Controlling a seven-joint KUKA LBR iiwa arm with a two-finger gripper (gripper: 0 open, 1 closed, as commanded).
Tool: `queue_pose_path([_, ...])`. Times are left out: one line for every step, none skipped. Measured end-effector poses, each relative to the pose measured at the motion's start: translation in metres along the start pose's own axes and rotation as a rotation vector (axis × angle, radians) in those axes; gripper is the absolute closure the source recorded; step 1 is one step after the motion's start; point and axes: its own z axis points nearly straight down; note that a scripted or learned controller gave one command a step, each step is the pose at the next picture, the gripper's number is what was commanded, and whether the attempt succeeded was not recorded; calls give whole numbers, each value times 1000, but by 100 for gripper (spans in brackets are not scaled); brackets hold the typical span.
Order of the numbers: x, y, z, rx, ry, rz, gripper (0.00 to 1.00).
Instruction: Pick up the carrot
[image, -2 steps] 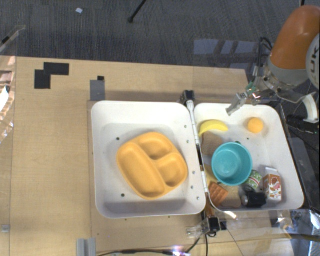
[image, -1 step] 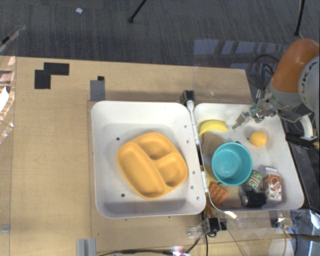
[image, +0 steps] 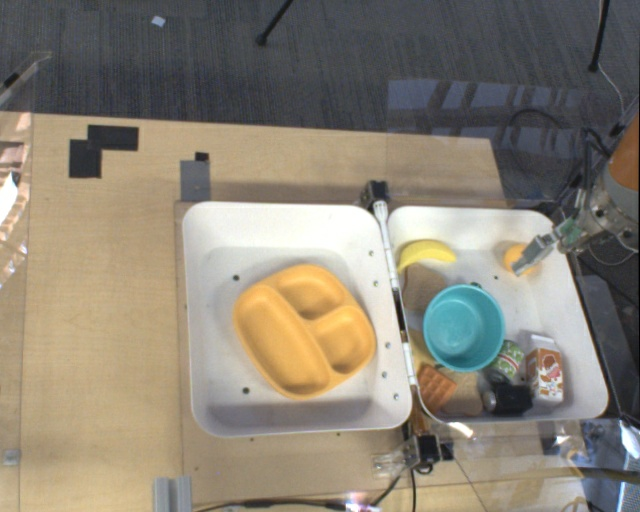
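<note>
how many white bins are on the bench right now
2. The left bin holds a yellow divided plate; the right bin sits beside it, holding a teal bowl among other items.

Small orange carrot (image: 517, 259), stubby, rounded plastic-looking piece. Lies on the right bin's white floor at about 1 o'clock, near the back wall. Partly hidden on its right side.
</note>
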Motion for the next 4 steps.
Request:
queue_pose_path([-17, 38, 53, 2, 8, -338, 0])
queue_pose_path([-28, 59, 121, 23, 24, -291, 0])
queue_pose_path([70, 79, 121, -2, 12, -240, 0])
queue_pose_path([56, 85, -137, -9, -2, -93, 0])
